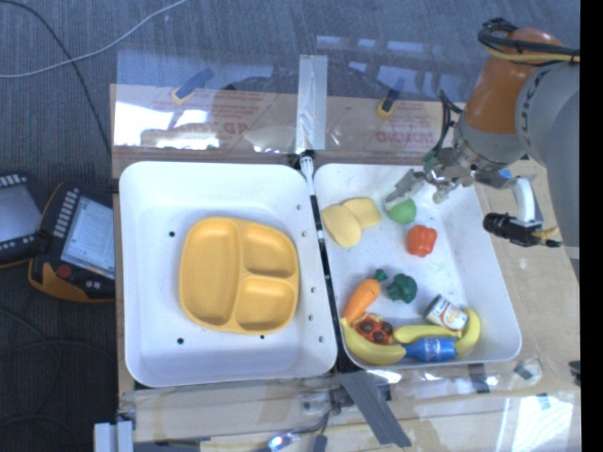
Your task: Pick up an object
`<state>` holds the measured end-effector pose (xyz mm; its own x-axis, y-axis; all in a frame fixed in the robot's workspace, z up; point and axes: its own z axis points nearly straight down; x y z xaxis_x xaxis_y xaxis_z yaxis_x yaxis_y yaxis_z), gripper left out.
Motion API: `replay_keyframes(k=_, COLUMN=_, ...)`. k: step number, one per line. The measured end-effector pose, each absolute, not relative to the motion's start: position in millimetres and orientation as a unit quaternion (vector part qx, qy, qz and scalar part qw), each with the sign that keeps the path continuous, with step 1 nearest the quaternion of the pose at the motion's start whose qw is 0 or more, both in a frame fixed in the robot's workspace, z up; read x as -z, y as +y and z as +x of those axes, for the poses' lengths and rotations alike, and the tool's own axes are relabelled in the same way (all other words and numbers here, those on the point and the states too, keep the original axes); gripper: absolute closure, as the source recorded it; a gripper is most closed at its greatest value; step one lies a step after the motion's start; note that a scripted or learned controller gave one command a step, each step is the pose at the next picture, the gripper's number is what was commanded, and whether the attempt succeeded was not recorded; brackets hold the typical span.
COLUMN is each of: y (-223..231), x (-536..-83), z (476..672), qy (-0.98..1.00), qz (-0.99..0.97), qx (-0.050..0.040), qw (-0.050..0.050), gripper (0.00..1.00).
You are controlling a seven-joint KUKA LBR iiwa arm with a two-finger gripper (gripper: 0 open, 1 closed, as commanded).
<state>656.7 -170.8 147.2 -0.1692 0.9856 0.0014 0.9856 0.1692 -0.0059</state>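
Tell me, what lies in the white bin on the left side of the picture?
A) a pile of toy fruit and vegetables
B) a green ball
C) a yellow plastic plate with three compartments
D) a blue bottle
C: the yellow plastic plate with three compartments lies in the left white bin, while the toy foods, such as the orange toy carrot, lie in the right white bin.

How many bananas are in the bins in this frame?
2, both in the right bin near its front edge: one banana at the front left below the carrot, the other curving to its right behind the blue bottle. Others could be hidden underneath.
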Motion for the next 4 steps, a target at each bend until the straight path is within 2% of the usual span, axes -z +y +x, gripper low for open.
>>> replay_keyframes(k=1, y=-167, x=-88, z=656.7, qy=-0.755, qz=-0.656, qx=-0.0006, qw=-0.005, gripper=0.00)
replay_keyframes(k=2, y=-167, x=-98, z=657.6, qy=-0.755, qz=-0.655, qx=-0.0009, qw=-0.005, gripper=1.00)
replay_keyframes(k=3, y=-137, x=-112, z=668.3, qy=-0.864, qz=-0.504, qx=-0.0011, qw=0.001, gripper=1.00)
replay_keyframes(k=4, y=-83, x=-190, z=668.7, qy=-0.778, qz=-0.628, qx=-0.0014, qw=0.002, gripper=1.00)
